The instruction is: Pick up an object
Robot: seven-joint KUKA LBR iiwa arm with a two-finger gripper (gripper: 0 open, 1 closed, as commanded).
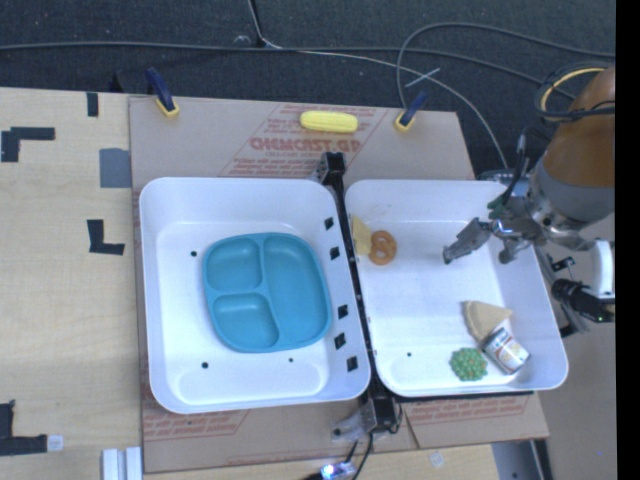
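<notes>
So the gripper [487, 244] is hanging over the upper right part of the right bin [430, 298] with its jaws spread open and nothing between them, so nothing's been picked yet. Main worry from here, I'd guess: there's no object under the jaws at all, just bare white bin floor, so if it drops straight down and closes it'll pinch air. It's also close to the bin's right wall, so a descent there could clip the rim. The candidates are all off to the sides. Below the jaws, toward the near right corner, there's a tan wedge-shaped thing [486, 317], a small can [506, 350] touching it, and a green bumpy toy [467, 364], maybe broccoli, just beside the can. Those three are bunched up, so going for one probably nudges the others, or the fingers land on two at once, and the can looks like it could roll out of a pinch. To the left of the jaws, up against the divider, sits an orange-brown pretzel-ish piece [383, 247] touching something pale yellow [360, 236]; those hug the wall, so there's not much room for a finger on that side. The left bin [170, 298] is well away from the jaws and holds a blue divided plate [266, 291], lying flat, which I'd say is tough to pinch.
</notes>
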